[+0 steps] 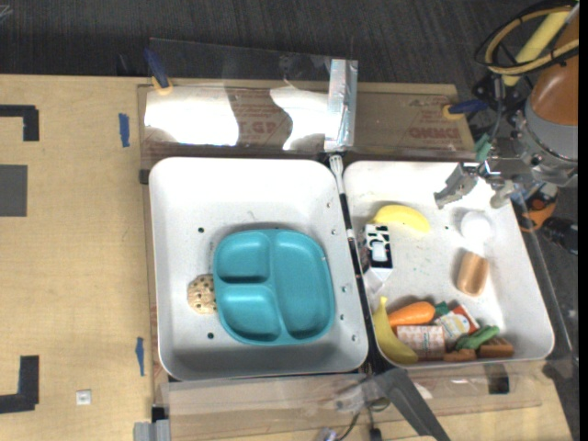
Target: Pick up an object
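Wooden surface with two white bins on it. Pincer hovers over the right bin's far corner, fingers spread, nothing in them. Lemon sits just left of it, copper cup below, carrot and banana further down.

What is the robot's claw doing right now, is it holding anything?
Gripper: open, holding nothing, up over the far edge of the right bin.

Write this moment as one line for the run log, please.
tool: open, above right bin, holds nothing | nearest: lemon, copper cup | left bin: teal tray, cookie
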Controlling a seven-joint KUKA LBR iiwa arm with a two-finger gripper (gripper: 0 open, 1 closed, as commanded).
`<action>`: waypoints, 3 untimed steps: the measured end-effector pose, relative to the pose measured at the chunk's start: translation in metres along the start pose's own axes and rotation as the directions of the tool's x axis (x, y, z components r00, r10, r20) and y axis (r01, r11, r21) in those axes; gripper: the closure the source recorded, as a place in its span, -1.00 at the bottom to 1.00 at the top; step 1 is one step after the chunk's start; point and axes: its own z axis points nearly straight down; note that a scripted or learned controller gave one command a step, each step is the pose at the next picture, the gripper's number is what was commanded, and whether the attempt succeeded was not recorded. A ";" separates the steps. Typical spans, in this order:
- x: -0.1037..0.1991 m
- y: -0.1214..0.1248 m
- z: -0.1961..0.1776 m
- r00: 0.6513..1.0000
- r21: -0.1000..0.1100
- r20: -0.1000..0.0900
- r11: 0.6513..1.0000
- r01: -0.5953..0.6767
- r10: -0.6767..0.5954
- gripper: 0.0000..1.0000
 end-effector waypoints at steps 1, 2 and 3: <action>0.010 0.047 0.093 0.998 0.009 -0.001 0.997 -0.071 0.071 -1.00; 0.014 0.058 0.186 0.988 -0.004 0.001 0.988 0.157 -0.157 -1.00; -0.017 0.024 0.107 0.984 -0.006 0.003 0.984 0.179 -0.179 -1.00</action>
